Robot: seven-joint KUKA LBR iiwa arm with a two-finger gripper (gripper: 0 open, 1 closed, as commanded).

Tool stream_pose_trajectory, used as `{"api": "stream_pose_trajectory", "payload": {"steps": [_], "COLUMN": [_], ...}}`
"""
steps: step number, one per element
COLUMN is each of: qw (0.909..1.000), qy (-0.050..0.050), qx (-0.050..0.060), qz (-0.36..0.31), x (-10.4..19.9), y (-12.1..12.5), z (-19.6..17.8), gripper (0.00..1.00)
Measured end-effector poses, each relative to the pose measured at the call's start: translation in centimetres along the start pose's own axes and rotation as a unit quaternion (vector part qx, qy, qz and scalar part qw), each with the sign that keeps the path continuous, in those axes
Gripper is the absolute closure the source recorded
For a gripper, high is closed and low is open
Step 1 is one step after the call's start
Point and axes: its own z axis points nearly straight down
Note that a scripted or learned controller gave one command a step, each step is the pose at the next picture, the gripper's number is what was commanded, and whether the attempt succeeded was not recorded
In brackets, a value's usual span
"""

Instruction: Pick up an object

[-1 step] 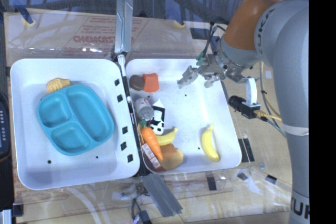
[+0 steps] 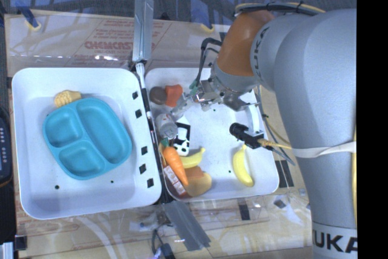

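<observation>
The right bin (image 2: 212,124) holds a heap of toy food along its left wall. There is a brown round piece (image 2: 158,94), an orange-red piece (image 2: 174,94), a grey can-like cylinder (image 2: 166,126), a black-and-white cube (image 2: 180,144), a carrot (image 2: 173,159), a yellow banana piece (image 2: 194,159) and a brown bread-like piece (image 2: 199,182). A whole banana (image 2: 242,167) lies apart at the bin's lower right. My gripper (image 2: 179,107) reaches down-left from the orange-banded wrist (image 2: 239,48) and ends just above the grey cylinder, below the orange-red piece.
The left bin (image 2: 30,185) holds a blue divided plate (image 2: 88,136) with a corn cob (image 2: 66,97) at its upper left corner. A black fitting (image 2: 241,131) with cables hangs over the right bin's middle. The grey arm covers the bench's right side.
</observation>
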Motion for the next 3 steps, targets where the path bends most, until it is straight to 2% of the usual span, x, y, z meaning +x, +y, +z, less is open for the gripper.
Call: {"api": "stream_pose_trajectory", "payload": {"steps": [1,2,3], "qw": [0.9981,0.9971,0.9968], "qy": [-0.014,-0.013,-0.009], "qx": [-0.014,-0.008,-0.008], "qz": [-0.058,-0.074,-0.08], "x": [1.3,1.5,2.1], "y": [-3.0,-6.3,-6.1], "z": [1.0,1.5,0.6], "gripper": [0.0,0.0,1.0]}}
